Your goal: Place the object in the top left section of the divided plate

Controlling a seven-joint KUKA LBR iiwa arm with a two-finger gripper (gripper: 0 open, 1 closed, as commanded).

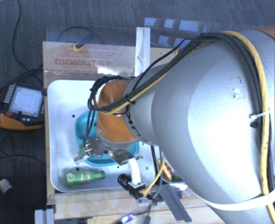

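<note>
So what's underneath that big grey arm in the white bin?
A blue plate peeks out beneath the arm, most of it covered. A green bottle lies beside it in the bin. Whatever sits on the plate is hidden.

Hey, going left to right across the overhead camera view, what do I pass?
Handheld pendant with screen → white bin → green bottle → orange band of the arm → grey arm body.

bin point(63, 125): glossy white plastic | bottle point(84, 177): shiny green plastic | arm point(212, 120): smooth matt grey | plate point(84, 125): glossy blue
</note>
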